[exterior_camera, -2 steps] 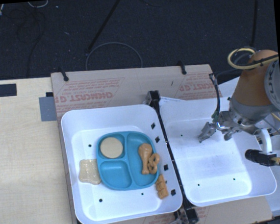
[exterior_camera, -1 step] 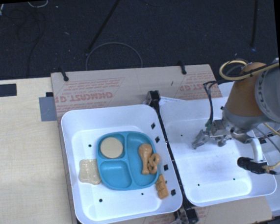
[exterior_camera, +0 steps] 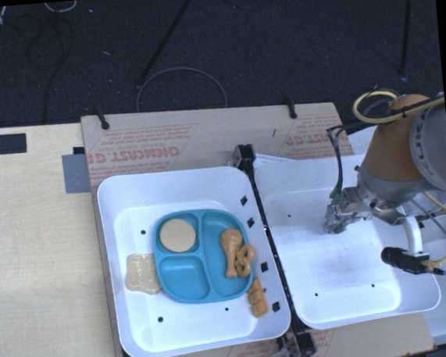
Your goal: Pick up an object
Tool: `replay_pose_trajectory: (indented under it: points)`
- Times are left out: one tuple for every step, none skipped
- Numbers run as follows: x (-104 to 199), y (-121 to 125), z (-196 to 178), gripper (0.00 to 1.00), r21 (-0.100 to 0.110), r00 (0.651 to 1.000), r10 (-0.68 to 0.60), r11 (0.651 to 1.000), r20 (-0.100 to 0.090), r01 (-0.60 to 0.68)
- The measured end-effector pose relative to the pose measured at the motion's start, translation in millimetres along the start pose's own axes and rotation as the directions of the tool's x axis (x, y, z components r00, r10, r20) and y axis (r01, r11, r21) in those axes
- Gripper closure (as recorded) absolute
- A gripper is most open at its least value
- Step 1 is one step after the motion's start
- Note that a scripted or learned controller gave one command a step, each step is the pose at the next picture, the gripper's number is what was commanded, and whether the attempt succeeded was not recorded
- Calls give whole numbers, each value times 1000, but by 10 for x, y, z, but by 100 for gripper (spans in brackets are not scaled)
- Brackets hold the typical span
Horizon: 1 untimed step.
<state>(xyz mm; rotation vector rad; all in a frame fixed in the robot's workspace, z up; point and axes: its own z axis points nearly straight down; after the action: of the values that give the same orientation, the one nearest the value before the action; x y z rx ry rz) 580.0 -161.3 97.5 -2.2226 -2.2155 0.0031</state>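
Note:
A blue divided plate [exterior_camera: 187,283] lies in the left bin [exterior_camera: 123,199]. A round tan cookie [exterior_camera: 177,235] sits in its upper left compartment. A tan pretzel-like piece [exterior_camera: 236,252] lies in its right compartment. A pale bread-like piece [exterior_camera: 142,273] rests on the bin floor just left of the plate. A small orange-brown piece [exterior_camera: 256,297] lies by the plate's lower right corner. My gripper [exterior_camera: 338,221] hangs over the right bin [exterior_camera: 353,310], near its upper middle, with nothing seen between its fingers.
A black divider [exterior_camera: 264,240] runs between the two bins. The arm's orange band [exterior_camera: 389,150] and cables [exterior_camera: 410,259] reach over the right bin's right side. Cardboard [exterior_camera: 203,136] lies under both bins, and a wooden bench top [exterior_camera: 34,255] spreads to the left.

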Motion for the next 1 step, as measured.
replay_pose_trajectory:
  points:
    - [-64,71,-470,100,-6,1000,-3,1000,2,3]
